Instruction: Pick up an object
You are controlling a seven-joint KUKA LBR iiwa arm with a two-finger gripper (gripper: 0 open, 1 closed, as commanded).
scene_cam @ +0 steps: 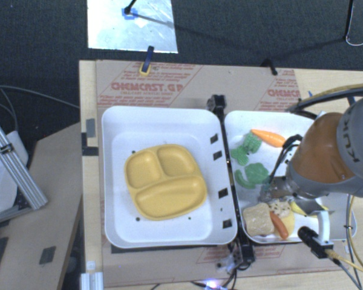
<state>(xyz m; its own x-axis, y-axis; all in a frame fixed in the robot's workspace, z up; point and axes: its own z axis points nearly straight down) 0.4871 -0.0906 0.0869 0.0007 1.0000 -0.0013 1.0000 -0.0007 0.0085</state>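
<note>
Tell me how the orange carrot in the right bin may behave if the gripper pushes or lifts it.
The carrot looks round and tapered, so a push would probably roll it in an arc. Its surface seems smooth and plastic-like, so it may slip between fingers. It lies close beside a green toy near the right bin's back wall, which may crowd a grasp.

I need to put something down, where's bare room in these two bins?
Left bin: bare floor rings the yellow divided plate, widest along its top and left walls. Right bin: crowded with carrot, green pieces, bread and the arm.
</note>
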